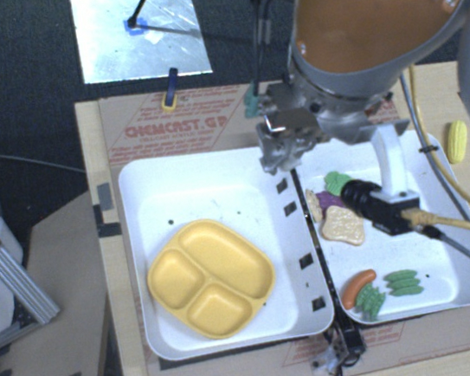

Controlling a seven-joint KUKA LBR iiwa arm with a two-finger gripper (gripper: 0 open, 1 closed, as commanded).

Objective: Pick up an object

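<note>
The grey arm with its orange band fills the upper right, and its gripper hangs over the back of the divider between the two bins. In the right bin lie a tan toast slice, a green and purple toy vegetable, an orange sausage and green pea pods. A black cylinder on a yellow cable, mounted on a white bracket, hovers just right of the toast. I see nothing held by the gripper.
A yellow three-compartment plate sits in the left bin. A yellow corn cob lies outside the right bin on the bench. Cardboard underlies the bins, with a foil sheet behind.
</note>
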